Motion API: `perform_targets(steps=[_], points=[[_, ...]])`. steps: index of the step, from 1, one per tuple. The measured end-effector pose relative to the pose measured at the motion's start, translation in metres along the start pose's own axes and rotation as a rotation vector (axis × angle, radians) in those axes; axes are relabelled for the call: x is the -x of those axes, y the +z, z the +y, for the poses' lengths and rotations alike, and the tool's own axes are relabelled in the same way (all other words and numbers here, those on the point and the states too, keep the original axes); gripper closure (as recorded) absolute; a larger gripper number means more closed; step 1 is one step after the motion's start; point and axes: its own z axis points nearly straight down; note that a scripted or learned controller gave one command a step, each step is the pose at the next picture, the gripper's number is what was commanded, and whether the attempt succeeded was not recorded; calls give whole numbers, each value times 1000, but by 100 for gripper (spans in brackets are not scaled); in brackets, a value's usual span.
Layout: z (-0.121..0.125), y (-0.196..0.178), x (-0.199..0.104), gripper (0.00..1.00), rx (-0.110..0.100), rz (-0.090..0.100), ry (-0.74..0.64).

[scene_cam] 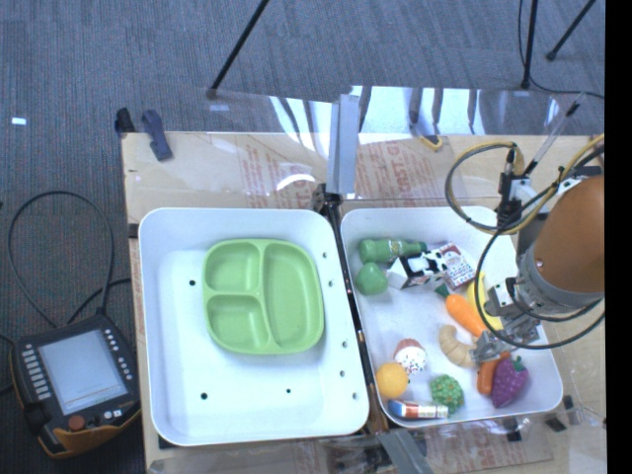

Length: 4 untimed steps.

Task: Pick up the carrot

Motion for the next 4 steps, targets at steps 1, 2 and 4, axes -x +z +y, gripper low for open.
perform_targets(steps=[1, 2, 4], points=[[-9, 80, -58, 100, 5, -1, -651], [-7, 128, -29, 100, 5, 4, 163], [50, -9, -33, 0, 6, 0, -580]])
